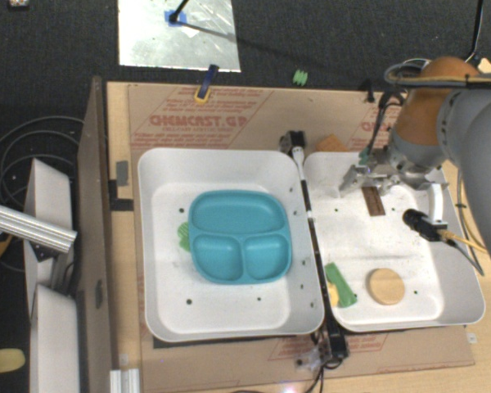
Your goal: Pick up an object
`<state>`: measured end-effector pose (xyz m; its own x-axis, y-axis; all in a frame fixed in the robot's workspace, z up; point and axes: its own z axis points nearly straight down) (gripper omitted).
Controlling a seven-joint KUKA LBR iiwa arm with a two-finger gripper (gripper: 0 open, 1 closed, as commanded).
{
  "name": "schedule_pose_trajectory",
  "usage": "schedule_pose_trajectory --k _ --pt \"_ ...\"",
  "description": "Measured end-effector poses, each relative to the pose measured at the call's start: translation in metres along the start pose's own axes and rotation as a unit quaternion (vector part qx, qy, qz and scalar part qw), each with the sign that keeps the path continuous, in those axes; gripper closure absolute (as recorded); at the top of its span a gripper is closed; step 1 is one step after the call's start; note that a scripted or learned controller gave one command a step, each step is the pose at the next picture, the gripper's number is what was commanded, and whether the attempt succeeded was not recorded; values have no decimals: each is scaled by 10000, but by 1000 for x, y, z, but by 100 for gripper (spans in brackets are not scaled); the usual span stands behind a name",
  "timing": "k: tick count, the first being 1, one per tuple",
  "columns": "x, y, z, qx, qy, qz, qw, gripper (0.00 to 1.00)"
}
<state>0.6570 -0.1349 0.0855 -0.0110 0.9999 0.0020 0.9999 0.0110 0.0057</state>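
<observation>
over the right bin (pixel 348 232), the tool (pixel 370 182) hovers.

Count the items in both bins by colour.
Teal: 1, plate
Green: 2, left piece, right piece
Tan: 1, disc
Brown: 1, strip
Total: 5

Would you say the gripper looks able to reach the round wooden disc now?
Probably yes: the wooden disc lies uncovered, apart from the green piece, in the bin under the gripper.
</observation>
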Motion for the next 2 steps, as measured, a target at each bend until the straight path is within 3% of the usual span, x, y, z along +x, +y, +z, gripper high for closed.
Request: schedule_pose_trajectory --k 1,2 --pt "-5 0 -11 -10 -11 25 10000 100" --pt "48 -31 -86 6 1 17 10000 100"
